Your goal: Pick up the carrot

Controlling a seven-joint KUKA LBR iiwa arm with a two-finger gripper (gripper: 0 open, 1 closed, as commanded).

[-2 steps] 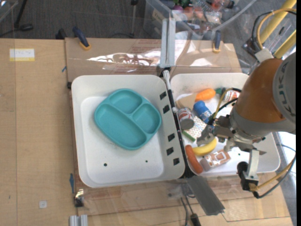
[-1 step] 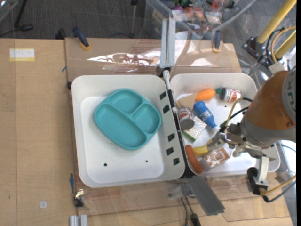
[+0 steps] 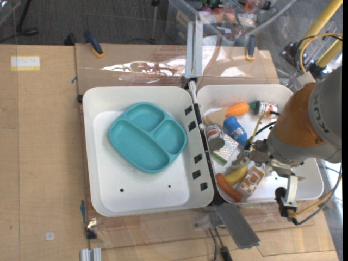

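Camera view: the gripper [image 3: 246, 157] is hung over crowded clutter, finger state not discernible, so the banana [image 3: 236, 174] could be seized instead of the carrot [image 3: 237, 109].

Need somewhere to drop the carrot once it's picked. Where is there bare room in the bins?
Left bin: a bare strip along the near edge, below the teal plate. Right bin: crowded; carrot, blue bottle, banana and packets sit close beside the gripper.
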